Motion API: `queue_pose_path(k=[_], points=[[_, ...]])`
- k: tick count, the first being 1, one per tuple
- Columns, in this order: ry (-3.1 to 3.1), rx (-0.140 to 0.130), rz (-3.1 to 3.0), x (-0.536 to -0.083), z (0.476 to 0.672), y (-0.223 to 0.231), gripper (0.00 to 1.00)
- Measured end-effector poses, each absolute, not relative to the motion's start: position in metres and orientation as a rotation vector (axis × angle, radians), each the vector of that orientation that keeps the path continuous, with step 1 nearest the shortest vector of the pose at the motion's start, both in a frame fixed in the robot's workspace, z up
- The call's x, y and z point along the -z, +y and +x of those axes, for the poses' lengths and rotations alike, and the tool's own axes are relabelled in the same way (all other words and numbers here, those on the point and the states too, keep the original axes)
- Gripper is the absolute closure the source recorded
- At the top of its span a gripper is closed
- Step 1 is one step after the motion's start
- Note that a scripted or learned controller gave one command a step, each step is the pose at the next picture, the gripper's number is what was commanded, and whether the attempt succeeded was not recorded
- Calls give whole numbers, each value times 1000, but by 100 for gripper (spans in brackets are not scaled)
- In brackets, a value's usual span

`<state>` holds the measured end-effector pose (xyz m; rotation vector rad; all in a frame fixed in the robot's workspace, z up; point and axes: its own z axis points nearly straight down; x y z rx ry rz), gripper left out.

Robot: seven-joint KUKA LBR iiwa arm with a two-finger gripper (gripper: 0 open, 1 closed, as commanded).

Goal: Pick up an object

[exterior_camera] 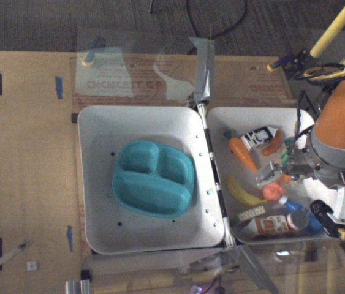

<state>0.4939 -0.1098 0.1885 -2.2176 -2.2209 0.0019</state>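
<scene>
Gripper [280, 169] is seen low in the right bin [221, 158]; grip state cannot be told. Carrot [242, 154] lies at its 9 o'clock, banana [243, 194] at 7, bottle [276, 223] at 6. Crowding risks a glancing or double grab.

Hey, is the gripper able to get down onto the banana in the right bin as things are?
Probably yes. The banana lies uncovered beside the gripper, with nothing on top, though the carrot and bottle sit close.
</scene>
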Motion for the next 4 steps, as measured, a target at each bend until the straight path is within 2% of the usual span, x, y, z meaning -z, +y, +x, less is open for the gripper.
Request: queue_pose_path(k=[1, 2, 3, 4], points=[[-2269, 2, -2176, -236, 534, -132, 0], [-2249, 1, -2195, -135, 523, -107, 0], [-2033, 5, -2393, -89, 520, -138, 0], [-2025, 6, -2405, -100, 520, -143, 100]])
